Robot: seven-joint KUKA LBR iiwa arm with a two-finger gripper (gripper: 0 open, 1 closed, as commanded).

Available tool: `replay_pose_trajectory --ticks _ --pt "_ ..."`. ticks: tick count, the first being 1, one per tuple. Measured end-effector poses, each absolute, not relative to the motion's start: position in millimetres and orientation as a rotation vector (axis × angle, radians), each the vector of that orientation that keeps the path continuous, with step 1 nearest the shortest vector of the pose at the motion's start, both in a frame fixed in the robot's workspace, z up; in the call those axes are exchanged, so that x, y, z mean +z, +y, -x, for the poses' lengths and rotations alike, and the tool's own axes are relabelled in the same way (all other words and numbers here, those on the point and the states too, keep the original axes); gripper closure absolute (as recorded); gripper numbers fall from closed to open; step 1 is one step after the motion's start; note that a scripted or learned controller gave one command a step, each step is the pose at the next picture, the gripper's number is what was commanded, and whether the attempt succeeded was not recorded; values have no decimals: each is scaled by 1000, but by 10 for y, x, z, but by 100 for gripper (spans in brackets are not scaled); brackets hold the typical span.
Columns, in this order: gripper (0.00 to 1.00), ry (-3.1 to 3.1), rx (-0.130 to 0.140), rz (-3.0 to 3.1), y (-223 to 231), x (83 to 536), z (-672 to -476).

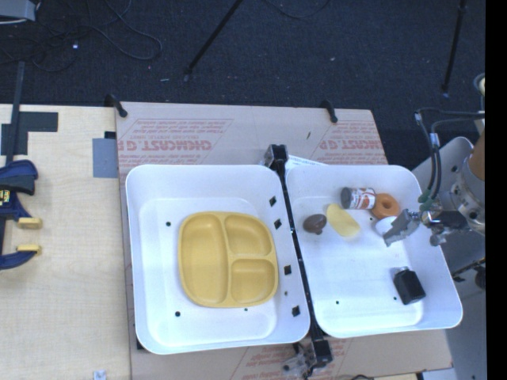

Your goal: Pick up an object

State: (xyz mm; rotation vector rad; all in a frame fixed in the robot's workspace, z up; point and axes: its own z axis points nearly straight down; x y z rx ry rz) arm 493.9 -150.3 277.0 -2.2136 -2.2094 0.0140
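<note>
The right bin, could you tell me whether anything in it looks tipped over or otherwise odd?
Only the small can stands out: it lies on its side near the far wall, touching the orange ring. The yellow piece, brown lump and black block rest normally.

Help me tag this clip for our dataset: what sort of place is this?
Most likely a robotics lab test bench. Two white bins sit on a cardboard sheet, loose cables trail across the dark floor, and an end effector hangs over the right bin's small items.
</note>
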Motion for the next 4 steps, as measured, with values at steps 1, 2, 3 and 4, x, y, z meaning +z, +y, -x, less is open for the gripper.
replay_pose_trajectory --ticks 1,2,3,4 --pt "0 -2216 7 2216 -1504 2814 -4952" --pt "0 -2212 11 2213 -1552 2162 -4910" --pt "0 -2212 10 2211 -1504 1494 -4906" --pt "0 -2215 7 2215 -1462 850 -4945"
